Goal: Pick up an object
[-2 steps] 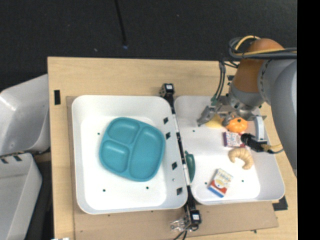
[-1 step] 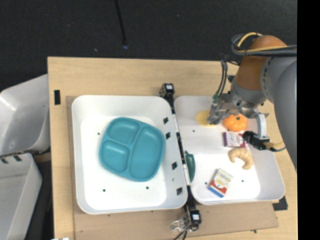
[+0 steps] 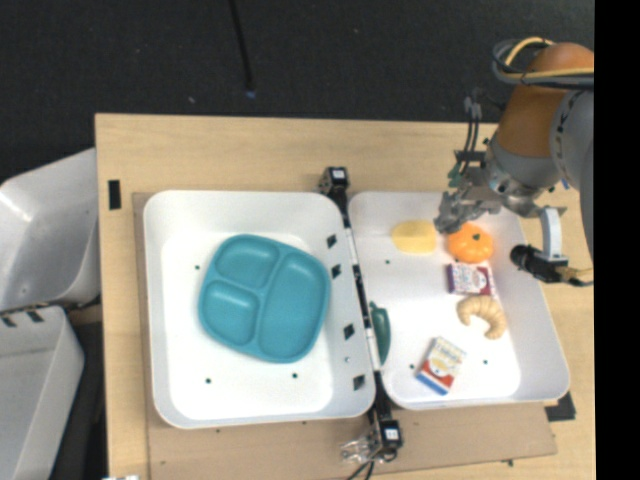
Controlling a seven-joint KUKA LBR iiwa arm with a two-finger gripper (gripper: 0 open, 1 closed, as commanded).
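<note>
Altogether one plate [image 3: 265, 297], five items, two bins [image 3: 160, 268]

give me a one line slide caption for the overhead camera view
Grey arm's gripper above the right white bin, near a small orange pumpkin and pale yellow block; teal divided plate in left bin.

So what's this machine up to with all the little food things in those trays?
A grey robot arm with an orange band reaches in from the right, its gripper low over the far end of the right white bin, between a pale yellow lump and a small orange pumpkin-like toy. Whether it has grasped anything cannot be told. A purple packet, a toy croissant and a small red-and-white carton lie nearer. The left white bin holds a teal divided plate.
</note>
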